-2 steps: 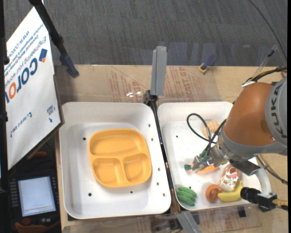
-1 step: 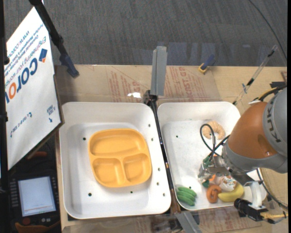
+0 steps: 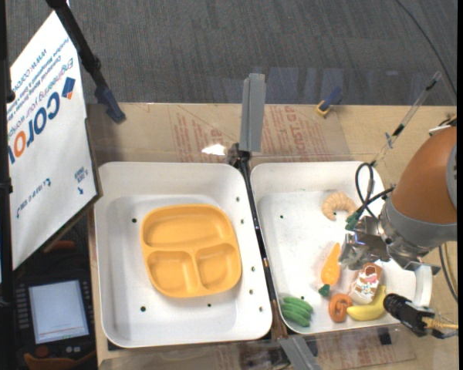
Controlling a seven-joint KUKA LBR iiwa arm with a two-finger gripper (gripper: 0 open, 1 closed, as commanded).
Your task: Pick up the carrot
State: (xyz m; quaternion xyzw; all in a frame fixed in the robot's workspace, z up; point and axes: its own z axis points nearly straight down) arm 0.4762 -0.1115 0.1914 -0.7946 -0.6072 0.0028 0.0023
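The carrot (image 3: 331, 265) is orange with a small green tip at its lower end. It lies tilted in the right bin (image 3: 293, 206), near the middle of the bin floor. My gripper (image 3: 356, 254) hangs just to the right of the carrot, low over the bin, below the grey wrist and orange band. The carrot rests on the bin floor beside the gripper, not lifted.
The right bin also holds a croissant (image 3: 339, 203) at the back, a green pea pod (image 3: 297, 310), an orange ring-shaped piece (image 3: 339, 307), a banana (image 3: 368, 308) and a red and white item (image 3: 366, 281). A yellow divided plate (image 3: 190, 250) lies in the left bin (image 3: 116, 284).
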